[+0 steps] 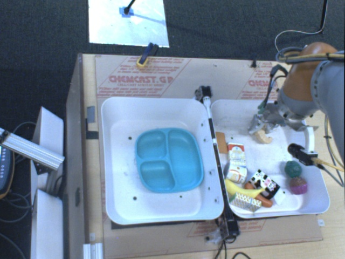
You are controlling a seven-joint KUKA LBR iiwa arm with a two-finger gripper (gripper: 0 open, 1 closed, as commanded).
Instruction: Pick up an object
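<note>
- Nearest the camera, a heap of small things fills the near corner of the right bin (318,204): a yellow banana (235,188), a black-and-white patterned block (264,183), an orange carrot-like piece (262,200) and a checked wrapper (245,201).
- Just beyond the heap stands a small printed carton (236,158), with a brown card (221,142) on the side toward the left bin.
- On the heap's far side from the left bin lie a dark green ball (293,169) and a purple ball (298,185), close together.
- Farther back in the right bin, a small tan lump (263,137) lies by itself on bare white floor; it looks rounded, like a bread or biscuit piece, and is the likeliest target.
- Hovering at the lump's far edge is the pincer (260,124), low in the bin; whether its fingers are spread or pressed together I cannot tell, and nothing can be seen held between them.
- To do this step well, my judgement is that the pincer should centre over the lump, come straight down, and close across its narrow side; a rounded piece may roll or squirt out.
- Beside all this, the left bin (116,198) holds a blue divided tray (168,159), well apart from the lump.
</note>
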